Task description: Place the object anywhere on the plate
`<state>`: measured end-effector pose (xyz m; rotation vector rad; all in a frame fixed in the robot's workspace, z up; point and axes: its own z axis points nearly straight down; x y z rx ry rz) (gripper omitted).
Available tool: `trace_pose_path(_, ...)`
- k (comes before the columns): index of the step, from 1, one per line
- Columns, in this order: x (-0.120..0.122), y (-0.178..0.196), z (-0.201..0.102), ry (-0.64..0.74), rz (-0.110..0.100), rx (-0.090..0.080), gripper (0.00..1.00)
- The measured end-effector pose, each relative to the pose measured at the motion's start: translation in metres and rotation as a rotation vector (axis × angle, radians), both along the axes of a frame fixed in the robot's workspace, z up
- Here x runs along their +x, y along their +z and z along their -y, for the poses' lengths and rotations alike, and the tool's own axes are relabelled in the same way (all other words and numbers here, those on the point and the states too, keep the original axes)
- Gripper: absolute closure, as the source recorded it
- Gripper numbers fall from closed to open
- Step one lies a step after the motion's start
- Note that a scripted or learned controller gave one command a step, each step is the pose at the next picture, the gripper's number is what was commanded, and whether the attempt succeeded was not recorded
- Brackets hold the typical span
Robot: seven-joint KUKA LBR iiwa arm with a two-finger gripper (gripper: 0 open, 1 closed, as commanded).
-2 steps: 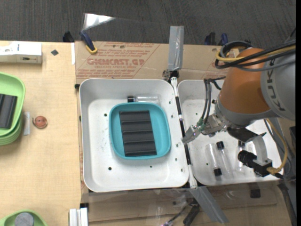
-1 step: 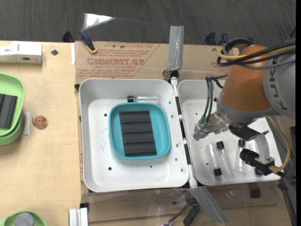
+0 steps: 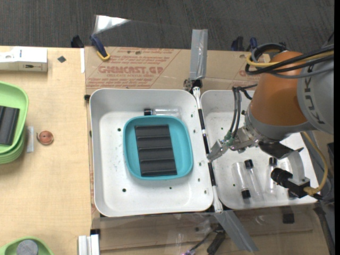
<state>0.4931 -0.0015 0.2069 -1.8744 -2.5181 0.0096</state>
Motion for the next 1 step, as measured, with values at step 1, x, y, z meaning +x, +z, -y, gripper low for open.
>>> trace_pose_path(1,0.0007,0.0080,0.0018,-0.002,-0.001,-0.001,1.00)
